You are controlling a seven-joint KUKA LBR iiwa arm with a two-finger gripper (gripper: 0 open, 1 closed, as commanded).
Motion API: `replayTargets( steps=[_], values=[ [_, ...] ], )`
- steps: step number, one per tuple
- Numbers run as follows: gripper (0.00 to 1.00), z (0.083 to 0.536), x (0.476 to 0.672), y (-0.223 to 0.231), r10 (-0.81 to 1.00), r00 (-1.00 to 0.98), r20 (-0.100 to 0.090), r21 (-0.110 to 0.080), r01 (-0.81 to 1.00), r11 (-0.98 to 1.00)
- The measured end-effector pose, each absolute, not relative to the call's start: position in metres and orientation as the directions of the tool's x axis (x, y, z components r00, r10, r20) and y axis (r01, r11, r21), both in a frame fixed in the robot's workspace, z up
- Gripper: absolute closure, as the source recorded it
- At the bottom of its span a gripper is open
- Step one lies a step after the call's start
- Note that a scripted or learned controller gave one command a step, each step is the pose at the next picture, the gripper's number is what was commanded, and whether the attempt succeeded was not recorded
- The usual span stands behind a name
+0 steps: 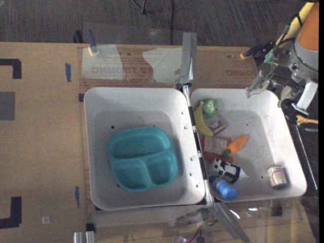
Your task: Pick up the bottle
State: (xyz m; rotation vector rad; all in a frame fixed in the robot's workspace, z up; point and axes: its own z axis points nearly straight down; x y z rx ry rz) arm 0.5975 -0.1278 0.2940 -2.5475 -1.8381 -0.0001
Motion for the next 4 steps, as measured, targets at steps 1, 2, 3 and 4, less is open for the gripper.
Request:
replayTargets(
  steps=[1, 2, 3, 4],
  values=[
    [0.0, 0.184, 0.572, -0.014, 0.968, 0.253, 0.0, -0.002, 0.968, -0.253],
    [0.0, 0.117, 0.586, -0.094, 0.954, 0.301, 0.001, 0.0, 0.954, -0.301],
    [0.0, 0.089, 0.633, -0.106, 0.945, 0.326, -0.002, -0.026, 0.945, -0.326],
    [0.0, 0.092, 0.641, -0.11, 0.845, 0.535, 0.007, 0.01, 0.845, -0.535]
  ],
)
